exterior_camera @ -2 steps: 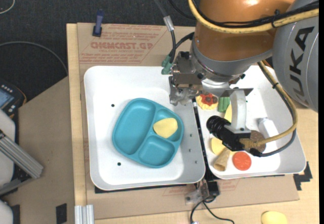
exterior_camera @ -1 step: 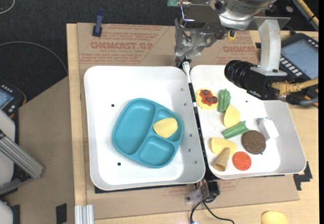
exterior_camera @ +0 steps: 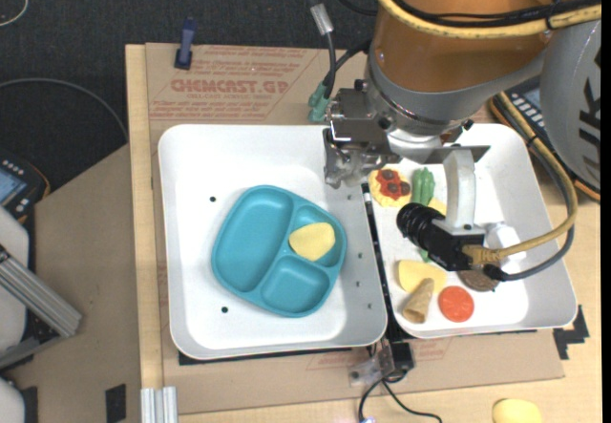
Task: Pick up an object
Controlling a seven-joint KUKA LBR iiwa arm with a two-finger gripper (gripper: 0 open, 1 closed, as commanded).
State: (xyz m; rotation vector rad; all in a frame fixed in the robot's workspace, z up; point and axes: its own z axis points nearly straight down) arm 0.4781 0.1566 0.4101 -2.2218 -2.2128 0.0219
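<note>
The grey and orange arm fills the upper right, and my gripper (exterior_camera: pixel 346 163) hangs over the seam between the two bins, at their far side. Its metal body hides what lies under it. In the right bin (exterior_camera: pixel 535 221) lie several toy foods: a yellow piece with red spots (exterior_camera: pixel 389 187), a green piece (exterior_camera: pixel 423 186), a yellow wedge (exterior_camera: pixel 420 273), a tan cone (exterior_camera: pixel 417 300), a red disc (exterior_camera: pixel 456 304) and a brown piece (exterior_camera: pixel 480 280). The left bin (exterior_camera: pixel 191 182) holds a teal divided plate (exterior_camera: pixel 253 244) with a yellow lump (exterior_camera: pixel 310 240) in one compartment.
A black cable fitting (exterior_camera: pixel 430 232) with a yellow hose (exterior_camera: pixel 535 244) hangs over the right bin's middle, beside a grey-white bracket (exterior_camera: pixel 462 190). Both bins rest on a cardboard sheet (exterior_camera: pixel 229 77). A blue clip (exterior_camera: pixel 184 44) sits at its far left edge.
</note>
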